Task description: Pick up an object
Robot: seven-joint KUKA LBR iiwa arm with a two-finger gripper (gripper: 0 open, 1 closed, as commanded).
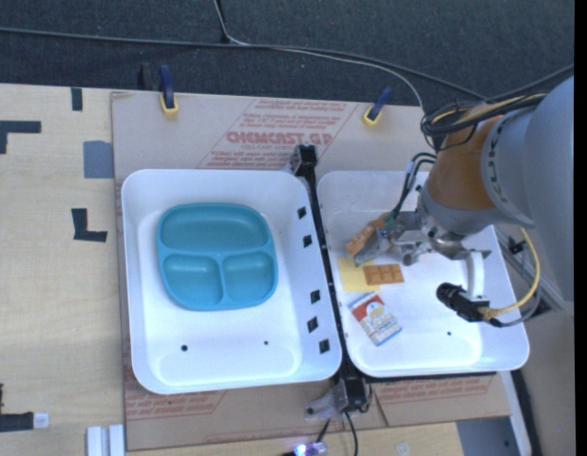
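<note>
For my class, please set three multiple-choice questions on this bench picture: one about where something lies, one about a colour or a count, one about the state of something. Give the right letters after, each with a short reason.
1. Where does the divided tray lie?
A. in the left bin
B. in the right bin
C. on the cardboard outside the bins

2. What colour is that tray?
A. red
B. teal blue
C. black

3. How does the small card packet lie in the right bin?
A. flat on the bin floor
B. standing against the rim
C. lifted above the bin

Answers:
1 A, it rests on the left bin floor.
2 B, its whole surface is teal blue.
3 A, it lies flat, apart from the gripper.
</note>
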